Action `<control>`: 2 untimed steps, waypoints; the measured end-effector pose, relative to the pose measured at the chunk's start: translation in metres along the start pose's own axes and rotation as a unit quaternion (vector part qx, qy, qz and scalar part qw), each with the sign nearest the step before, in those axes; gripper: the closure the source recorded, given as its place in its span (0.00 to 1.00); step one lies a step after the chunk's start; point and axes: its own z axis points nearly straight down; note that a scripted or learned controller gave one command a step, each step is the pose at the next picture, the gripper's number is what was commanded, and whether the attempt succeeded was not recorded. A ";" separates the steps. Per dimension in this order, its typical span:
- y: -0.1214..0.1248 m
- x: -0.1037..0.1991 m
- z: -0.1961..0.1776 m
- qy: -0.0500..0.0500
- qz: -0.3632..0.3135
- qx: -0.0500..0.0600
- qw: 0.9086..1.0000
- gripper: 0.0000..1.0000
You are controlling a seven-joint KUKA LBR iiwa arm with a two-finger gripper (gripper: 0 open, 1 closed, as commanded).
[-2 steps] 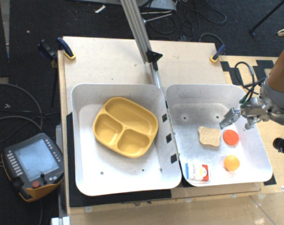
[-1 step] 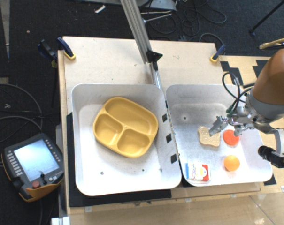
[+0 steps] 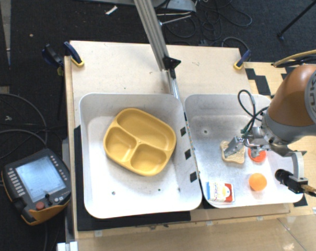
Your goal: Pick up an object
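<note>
While the hand (image 3: 234, 149) sits right on the tan toast-like piece (image 3: 235, 156) in the right bin (image 3: 210, 119), I can't tell if it's pinching it. Probably light, stiff, flat; grab it across the edges.

Grey arm (image 3: 283, 127) with orange band, looping black cable, small metallic pincer (image 3: 234, 149) at its tip
</note>
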 end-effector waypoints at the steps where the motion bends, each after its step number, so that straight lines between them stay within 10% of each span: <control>1: 0.001 -0.001 -0.013 -0.001 0.000 -0.003 1.000 1.00; 2: 0.004 -0.001 -0.055 -0.001 -0.001 -0.005 1.000 1.00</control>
